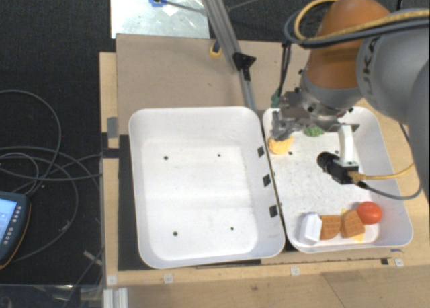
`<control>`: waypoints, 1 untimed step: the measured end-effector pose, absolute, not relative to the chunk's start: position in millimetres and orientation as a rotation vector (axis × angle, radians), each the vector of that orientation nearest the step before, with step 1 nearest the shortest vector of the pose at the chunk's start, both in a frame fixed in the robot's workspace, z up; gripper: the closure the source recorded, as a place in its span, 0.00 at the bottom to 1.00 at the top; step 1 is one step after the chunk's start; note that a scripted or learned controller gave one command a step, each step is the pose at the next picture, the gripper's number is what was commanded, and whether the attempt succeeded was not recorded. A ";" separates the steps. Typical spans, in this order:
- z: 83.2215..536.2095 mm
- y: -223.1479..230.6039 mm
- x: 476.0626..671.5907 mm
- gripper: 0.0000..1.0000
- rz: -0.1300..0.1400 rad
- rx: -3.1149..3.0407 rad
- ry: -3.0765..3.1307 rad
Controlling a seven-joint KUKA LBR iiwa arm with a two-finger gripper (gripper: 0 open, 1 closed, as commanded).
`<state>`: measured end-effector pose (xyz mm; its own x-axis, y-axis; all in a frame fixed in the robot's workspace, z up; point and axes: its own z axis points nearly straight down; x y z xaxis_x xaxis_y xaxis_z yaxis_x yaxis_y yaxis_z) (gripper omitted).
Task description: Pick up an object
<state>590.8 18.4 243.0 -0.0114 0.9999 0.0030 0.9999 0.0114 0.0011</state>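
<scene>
Nearest the camera, along the front wall of the right bin [396,233], a row of small items lies well in front of the fingers [282,127]: a white block [309,227], two brown waffle-like pieces [341,225] touching each other, and a red ball [369,212] at the row's far right end. A thin yellow piece shows just under the brown pieces and the ball.

Left of that row, and to the left of the fingers, the left bin [144,165] sits beside the right bin, their long walls touching or nearly so. Black clips mark the seam between them.

Between the front row and the fingers, a black cylindrical part with a white bracket [339,162] hangs off the wrist over the right bin's floor, with a yellow cable [393,182] running from it to the right.

Yellow object [280,144]: lies at the right bin's left wall, directly below the fingers and touching or just short of their tips. Whether the fingers are apart or closed on it cannot be told; they are dark and seen end-on.

Just right of the fingers and slightly behind, a small green object [313,130] is partly hidden by the wrist.

Beyond the fingers, the orange band of the arm [346,37], then the brown bench [168,71] and a grey slanted pole [222,24].
</scene>
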 end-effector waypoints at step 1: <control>246.4 66.6 586.5 1.00 -0.004 -2.209 -2.233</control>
